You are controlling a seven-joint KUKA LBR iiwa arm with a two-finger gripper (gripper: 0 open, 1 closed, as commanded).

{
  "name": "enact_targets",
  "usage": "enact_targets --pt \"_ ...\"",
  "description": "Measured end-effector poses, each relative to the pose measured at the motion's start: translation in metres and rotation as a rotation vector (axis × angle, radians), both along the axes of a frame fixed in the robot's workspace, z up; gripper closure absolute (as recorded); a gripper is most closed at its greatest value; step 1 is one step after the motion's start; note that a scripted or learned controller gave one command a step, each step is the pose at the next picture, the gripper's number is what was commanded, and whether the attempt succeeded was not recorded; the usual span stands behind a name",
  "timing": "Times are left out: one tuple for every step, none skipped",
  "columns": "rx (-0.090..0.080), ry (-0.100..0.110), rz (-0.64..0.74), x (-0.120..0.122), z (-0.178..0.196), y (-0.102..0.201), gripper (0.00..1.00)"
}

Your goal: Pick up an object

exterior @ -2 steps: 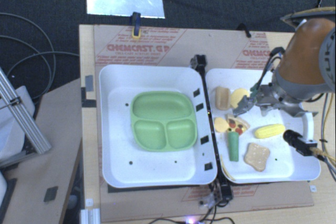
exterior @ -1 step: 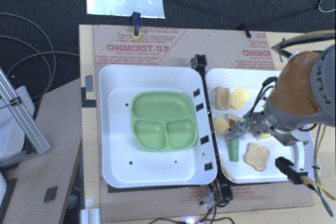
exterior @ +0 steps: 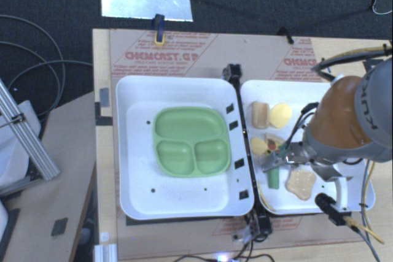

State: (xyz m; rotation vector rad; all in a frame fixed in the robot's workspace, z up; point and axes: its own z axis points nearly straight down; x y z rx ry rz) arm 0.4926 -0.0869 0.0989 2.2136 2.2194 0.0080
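You see the gripper [exterior: 273, 159] low in the right bin [exterior: 307, 90], but you cannot tell how it is set or whether it has hold of anything. A green piece [exterior: 272, 178] lies just below it, a toast slice [exterior: 300, 183] to its right, yellow food [exterior: 258, 145] just above-left.

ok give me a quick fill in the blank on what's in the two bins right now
1. The green tray with compartments lies in the ____ bin.
2. That tray has ____ compartments.
3. The gripper hangs over the ____ bin, near the green stick.
4. The round yellow piece lies beside a ____ roll.

Missing words: left; three; right; tan
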Motion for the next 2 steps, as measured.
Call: enact_targets --pt "0.001 0.005 -0.002 -0.002 -0.003 0.000 0.00" --pt "0.001 0.001 -0.002 0.000 0.009 0.000 1.00"
